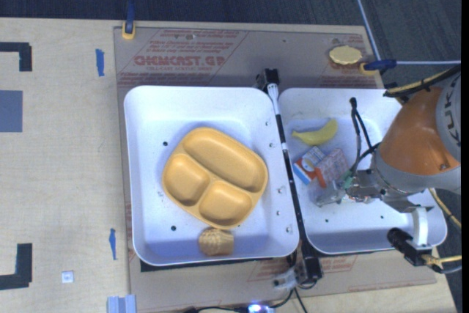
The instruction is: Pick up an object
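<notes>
Looking down at my feed, I see two white bins side by side on the bench. The left bin (pixel 139 157) fills the centre of the frame and the right bin (pixel 366 234) sits toward the right edge, the two touching along a dark seam.

In the left bin lies a yellow three-compartment tray (pixel 214 176), tilted diagonally, with a small tan round object (pixel 215 241) just below it near the bin's lower rim.

In the right bin, a yellow banana (pixel 316 133) lies in the upper left part. Just below it is a clear plastic package with red and blue print (pixel 320 167), roughly mid-left in that bin.

The arm (pixel 418 139) comes in from the right of the frame, its orange band over the right half of the right bin. The gripper (pixel 338 192) hangs low at the lower right edge of the clear package, apparently touching it, though I cannot make out whether it has hold of anything. From this angle I cannot tell how the pincer is set; cables and the wrist body clutter that spot.

At the upper right of the frame, outside the bins, a tan disc (pixel 345 55) rests on the board (pixel 183 59) under the bins.
</notes>
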`<state>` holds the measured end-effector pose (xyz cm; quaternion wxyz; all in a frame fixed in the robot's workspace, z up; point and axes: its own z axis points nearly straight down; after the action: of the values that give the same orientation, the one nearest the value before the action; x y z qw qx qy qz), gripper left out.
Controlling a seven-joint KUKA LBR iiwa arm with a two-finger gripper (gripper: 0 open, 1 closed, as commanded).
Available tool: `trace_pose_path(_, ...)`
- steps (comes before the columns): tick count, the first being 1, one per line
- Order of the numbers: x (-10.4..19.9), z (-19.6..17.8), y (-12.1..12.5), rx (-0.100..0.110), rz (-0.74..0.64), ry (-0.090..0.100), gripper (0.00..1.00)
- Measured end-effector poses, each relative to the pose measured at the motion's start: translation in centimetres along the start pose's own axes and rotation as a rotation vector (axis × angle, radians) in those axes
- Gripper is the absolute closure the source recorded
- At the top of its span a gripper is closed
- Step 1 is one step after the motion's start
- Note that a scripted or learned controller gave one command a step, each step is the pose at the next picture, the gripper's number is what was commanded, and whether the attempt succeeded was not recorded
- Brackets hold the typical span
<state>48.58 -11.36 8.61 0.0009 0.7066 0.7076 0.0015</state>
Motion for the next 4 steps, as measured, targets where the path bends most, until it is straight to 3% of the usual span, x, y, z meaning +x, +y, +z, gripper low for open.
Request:
trace_pose_path(1,2.0,0.0,-0.4,-0.002,0.001,-0.002,0.00)
trace_pose_path(3,1.0,0.0,8.4,-0.001,0.000,-0.002,0.00)
trace_pose_path(4,1.0,-1.0,8.4,-0.003,-0.001,-0.004,1.00)
